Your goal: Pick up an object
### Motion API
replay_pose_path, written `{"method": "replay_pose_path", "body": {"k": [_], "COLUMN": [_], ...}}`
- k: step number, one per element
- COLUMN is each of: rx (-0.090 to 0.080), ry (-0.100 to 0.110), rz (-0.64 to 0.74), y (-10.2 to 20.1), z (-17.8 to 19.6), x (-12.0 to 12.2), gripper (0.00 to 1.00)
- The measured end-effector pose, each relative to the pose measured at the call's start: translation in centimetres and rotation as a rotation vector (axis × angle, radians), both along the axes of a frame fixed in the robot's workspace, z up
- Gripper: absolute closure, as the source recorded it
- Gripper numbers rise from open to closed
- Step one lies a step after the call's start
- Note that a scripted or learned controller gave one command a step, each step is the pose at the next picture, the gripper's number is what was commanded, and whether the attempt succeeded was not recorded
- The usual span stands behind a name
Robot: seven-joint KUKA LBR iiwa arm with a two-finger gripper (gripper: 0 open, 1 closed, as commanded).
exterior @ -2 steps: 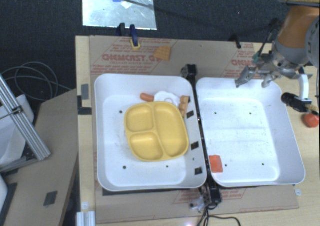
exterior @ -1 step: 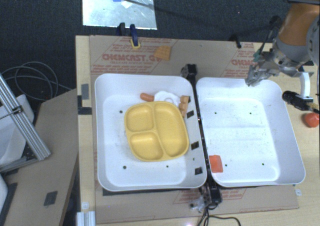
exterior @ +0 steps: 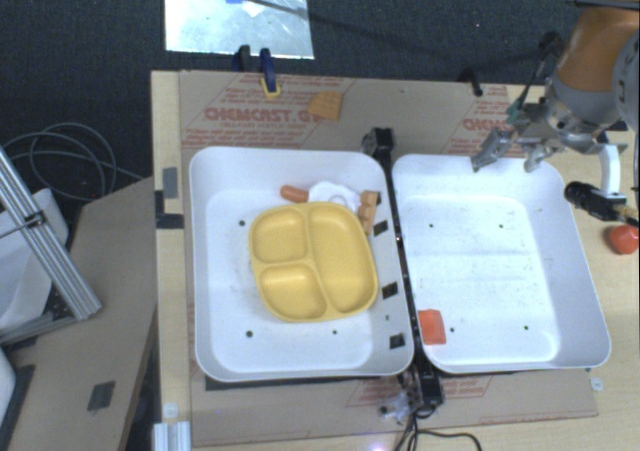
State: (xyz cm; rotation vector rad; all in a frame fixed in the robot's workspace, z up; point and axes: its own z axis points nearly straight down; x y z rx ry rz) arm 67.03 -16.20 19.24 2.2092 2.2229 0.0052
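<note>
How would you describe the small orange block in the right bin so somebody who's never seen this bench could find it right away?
Start at the right white bin, the one nearer the arm. Go to its front-left corner, beside the divider between the two bins: the small orange block lies there alone on the bin floor. Unlike the big yellow divided plate and the little pieces behind it in the left bin, it has nothing around it.

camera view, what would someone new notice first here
The yellow divided plate fills the middle of the left bin, with a small orange piece and a white item behind it. An orange block lies at the right bin's near-left corner, and the tool hangs over its far edge.
</note>
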Motion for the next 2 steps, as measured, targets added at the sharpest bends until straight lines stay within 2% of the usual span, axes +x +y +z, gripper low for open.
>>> {"method": "replay_pose_path", "body": {"k": [1,2], "rx": [-0.001,-0.006], "ry": [-0.005,-0.014], "rz": [0.002,-0.007], "y": [0.0,-4.8], "z": [1.2,19.6], "x": [0.1,-0.1], "gripper": [1.0,1.0]}}
